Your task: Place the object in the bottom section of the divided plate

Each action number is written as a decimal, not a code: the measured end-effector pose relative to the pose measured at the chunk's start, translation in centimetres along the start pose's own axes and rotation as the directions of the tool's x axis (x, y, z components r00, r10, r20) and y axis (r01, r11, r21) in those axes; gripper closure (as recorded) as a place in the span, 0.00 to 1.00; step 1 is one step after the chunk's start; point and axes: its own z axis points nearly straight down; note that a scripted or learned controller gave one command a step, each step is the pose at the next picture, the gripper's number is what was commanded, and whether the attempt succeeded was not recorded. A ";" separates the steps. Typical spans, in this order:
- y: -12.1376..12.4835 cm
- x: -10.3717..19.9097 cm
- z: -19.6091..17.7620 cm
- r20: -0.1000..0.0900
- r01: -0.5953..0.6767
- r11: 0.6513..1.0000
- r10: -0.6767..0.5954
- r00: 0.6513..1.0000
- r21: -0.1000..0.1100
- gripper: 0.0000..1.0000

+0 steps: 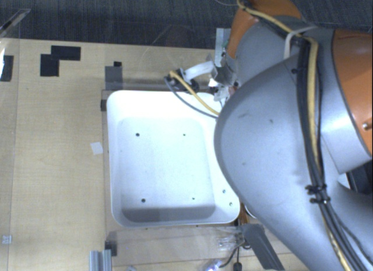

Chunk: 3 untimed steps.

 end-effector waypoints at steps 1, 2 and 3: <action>-4.3 0.1 -6.8 0.002 0.298 0.955 -0.298 0.955 -0.002 0.00; -4.5 0.2 -7.6 0.004 0.309 0.951 -0.309 0.951 -0.002 1.00; -14.4 -0.2 -3.5 0.000 -0.002 1.000 0.002 1.000 0.000 1.00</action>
